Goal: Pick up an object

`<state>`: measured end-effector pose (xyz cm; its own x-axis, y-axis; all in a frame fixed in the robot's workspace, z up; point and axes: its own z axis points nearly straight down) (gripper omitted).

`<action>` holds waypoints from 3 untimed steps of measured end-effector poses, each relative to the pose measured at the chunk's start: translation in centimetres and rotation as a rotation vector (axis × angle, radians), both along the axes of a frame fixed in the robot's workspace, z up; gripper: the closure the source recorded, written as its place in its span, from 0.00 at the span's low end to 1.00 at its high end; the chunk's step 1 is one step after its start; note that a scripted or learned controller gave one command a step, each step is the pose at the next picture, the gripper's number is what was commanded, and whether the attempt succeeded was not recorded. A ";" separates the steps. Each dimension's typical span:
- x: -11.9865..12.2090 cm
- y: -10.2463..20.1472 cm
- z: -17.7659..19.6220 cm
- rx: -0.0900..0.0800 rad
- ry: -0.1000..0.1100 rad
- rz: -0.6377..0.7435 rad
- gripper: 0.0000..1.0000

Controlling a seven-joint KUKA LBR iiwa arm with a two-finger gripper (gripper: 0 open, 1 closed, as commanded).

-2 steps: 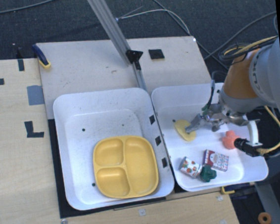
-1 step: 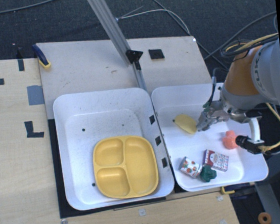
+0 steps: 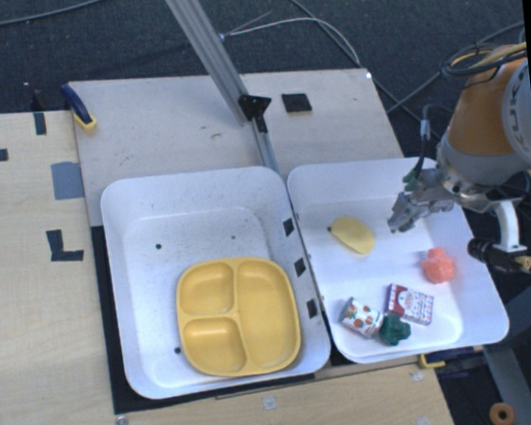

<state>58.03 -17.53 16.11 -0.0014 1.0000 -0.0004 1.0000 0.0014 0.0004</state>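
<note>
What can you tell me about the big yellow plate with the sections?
The yellow plastic divided tray is a rounded square with three compartments: two smaller ones on the left and one long one on the right. It looks smooth and has nothing in it. It lies flat on the floor of the left white bin, toward the near edge, with no other object touching it.

A pale wooden table (image 3: 30, 307), marked with grey tape patches, is occupying the left and lower view. A lighter beige board (image 3: 191, 134) is lying on it. Dark speckled carpet floor (image 3: 367, 7) is showing beyond, with thin cables (image 3: 321, 24) trailing across. A slanted grey metal post (image 3: 205, 43) is rising overhead. Light is falling evenly.
</note>
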 end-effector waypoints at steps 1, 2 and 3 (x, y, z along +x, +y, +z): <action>-0.2 0.4 6.2 -0.001 -0.004 0.001 1.00; -0.2 0.5 6.6 0.001 0.001 0.000 1.00; 0.1 5.8 7.1 0.001 0.001 0.003 1.00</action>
<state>58.14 -11.78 23.19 -0.0040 1.0000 0.0006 1.0000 0.0040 -0.0011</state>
